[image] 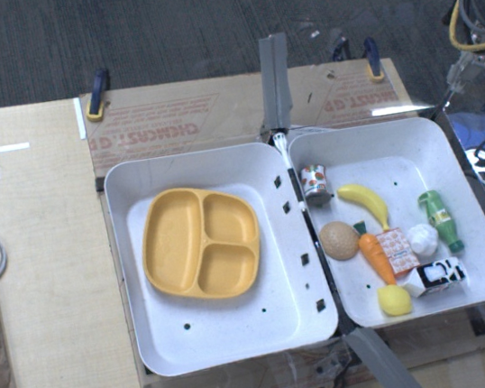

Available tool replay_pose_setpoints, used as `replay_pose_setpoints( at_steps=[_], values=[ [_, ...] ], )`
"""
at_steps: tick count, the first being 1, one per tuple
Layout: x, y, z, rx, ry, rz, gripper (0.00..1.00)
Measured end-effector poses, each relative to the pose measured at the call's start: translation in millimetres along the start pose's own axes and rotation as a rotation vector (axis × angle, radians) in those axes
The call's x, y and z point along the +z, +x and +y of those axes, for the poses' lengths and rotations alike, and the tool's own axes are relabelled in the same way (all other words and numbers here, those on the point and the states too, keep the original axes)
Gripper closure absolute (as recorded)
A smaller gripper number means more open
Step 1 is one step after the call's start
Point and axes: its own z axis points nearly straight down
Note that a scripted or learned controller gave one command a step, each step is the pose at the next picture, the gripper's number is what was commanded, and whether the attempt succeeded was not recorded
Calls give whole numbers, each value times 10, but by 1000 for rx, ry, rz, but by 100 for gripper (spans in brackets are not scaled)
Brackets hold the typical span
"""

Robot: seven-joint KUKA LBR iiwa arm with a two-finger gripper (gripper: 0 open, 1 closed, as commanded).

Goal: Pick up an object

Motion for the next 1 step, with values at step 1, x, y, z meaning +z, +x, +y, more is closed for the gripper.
replay_pose_setpoints(
  at_steps=[1],
  values=[
    [4,288,295,-368,-1,2,100]
  ],
)
